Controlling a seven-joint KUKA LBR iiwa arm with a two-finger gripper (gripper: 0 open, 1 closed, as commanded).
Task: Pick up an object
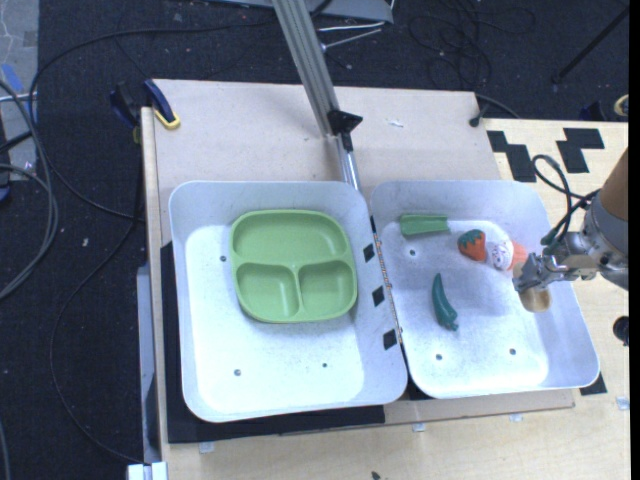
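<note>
The right bin [480,368] holds a dark green pepper-like toy [443,302] near its middle, a flat green piece [424,225] at its far side, and a red strawberry toy [473,244] beside a white and orange toy [505,255]. My gripper [534,290] hangs low over the bin's right side, just right of the white and orange toy. Its tips point down and sit close to a tan patch; I cannot see what lies between them.
The left bin [270,368] holds a green divided plate [294,265]. A slanted metal post [310,58] rises from the seam between the bins. Black cables trail from the arm [610,218] at the right edge.
</note>
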